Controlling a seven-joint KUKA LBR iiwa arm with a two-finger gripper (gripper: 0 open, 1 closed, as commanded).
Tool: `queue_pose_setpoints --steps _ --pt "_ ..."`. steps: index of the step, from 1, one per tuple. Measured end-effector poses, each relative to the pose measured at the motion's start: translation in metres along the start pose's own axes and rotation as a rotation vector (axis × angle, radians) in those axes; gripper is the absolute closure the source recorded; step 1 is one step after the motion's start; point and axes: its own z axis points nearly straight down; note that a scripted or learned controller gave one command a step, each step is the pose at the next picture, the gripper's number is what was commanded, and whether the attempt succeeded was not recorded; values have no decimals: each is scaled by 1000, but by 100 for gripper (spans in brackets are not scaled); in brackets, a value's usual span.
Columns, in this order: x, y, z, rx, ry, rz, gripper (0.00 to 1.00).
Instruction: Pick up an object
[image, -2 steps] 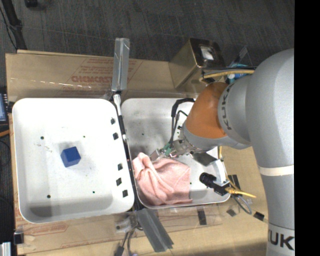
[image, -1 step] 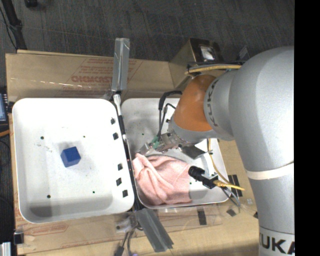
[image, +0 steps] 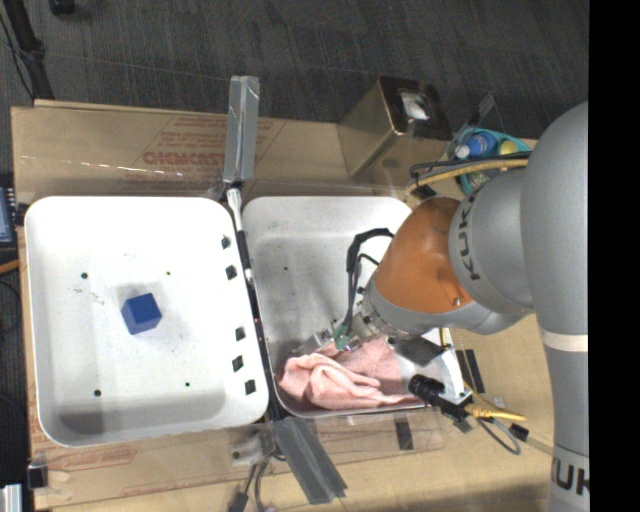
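The gripper (image: 345, 340) reaches down into the right bin (image: 300, 230) near its front edge, right at the upper edge of a crumpled pink cloth (image: 335, 380); whether it has hold of the cloth cannot be told, since the arm's (image: 480, 260) orange band and wrist hide it. The cloth lies along the front wall of the right bin, toward its front right corner. A small blue cube (image: 142, 312) sits apart in the left bin (image: 60, 230), near its middle.

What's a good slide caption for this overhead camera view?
Grey KUKA arm lowers its wrist over a crumpled pink cloth in the right white bin; a small blue cube sits in the left white bin.
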Motion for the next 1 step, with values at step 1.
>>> queue_pose_setpoints --steps 1 --pt "0 1 -10 0 0 -5 100"
